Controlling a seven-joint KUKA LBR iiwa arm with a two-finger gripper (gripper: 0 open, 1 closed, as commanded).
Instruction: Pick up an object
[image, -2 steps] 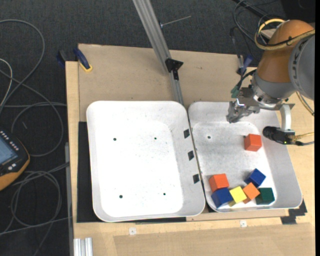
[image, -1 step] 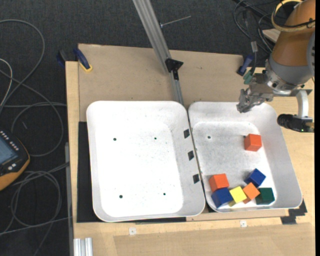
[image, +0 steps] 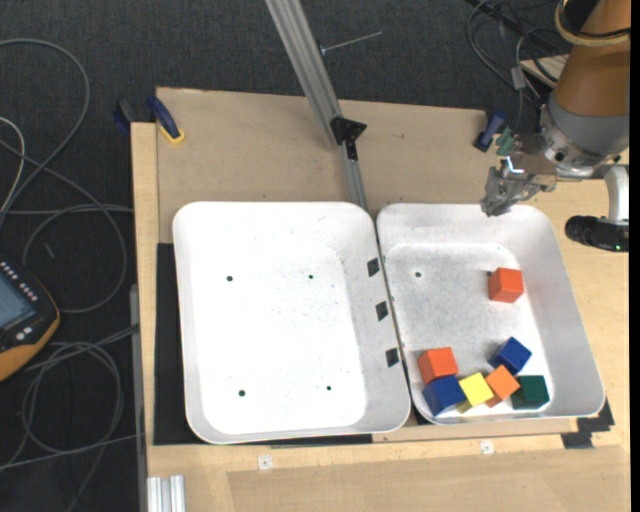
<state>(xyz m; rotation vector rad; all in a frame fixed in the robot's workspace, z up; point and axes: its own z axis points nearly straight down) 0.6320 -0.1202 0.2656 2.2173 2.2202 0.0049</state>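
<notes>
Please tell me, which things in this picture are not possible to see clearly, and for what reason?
- The tool, camera view: too small and dark to tell how it is set.
- The arm: cut off by the top and right edges.
- The green block: partly covered by the small orange block in front.
- The lower blue block: its side is hidden by the yellow block.

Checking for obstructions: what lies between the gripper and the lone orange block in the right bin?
In the camera view, only bare white bin floor lies between the gripper and the lone orange block.
</notes>
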